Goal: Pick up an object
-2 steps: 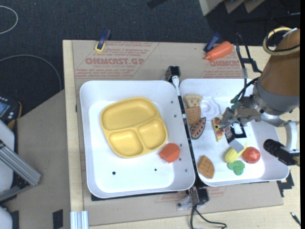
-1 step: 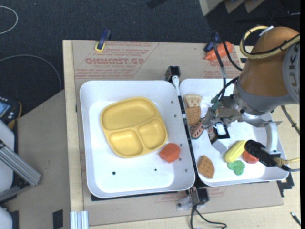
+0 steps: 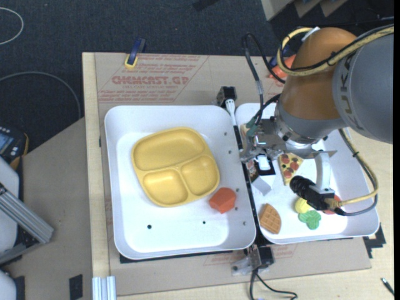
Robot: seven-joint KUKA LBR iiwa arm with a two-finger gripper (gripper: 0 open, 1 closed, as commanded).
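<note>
My gripper (image 3: 259, 162) hangs low over the left edge of the right bin (image 3: 356, 227), close to the wall between the two bins. A toy pizza slice (image 3: 290, 165) lies just right of it. A brown waffle-like piece (image 3: 270, 218) rests near the bin's front, and a yellow and green toy (image 3: 308, 215) sits to that piece's right. In the left bin (image 3: 125, 142) a red-orange toy (image 3: 222, 200) lies beside a yellow divided plate (image 3: 175, 165). The arm's body hides much of the right bin's back half.
The bins stand on a cardboard sheet (image 3: 156, 77) with a small blue and yellow clip (image 3: 133, 54) at its back edge. Cables run along the divider between the bins and off the front of the bench.
</note>
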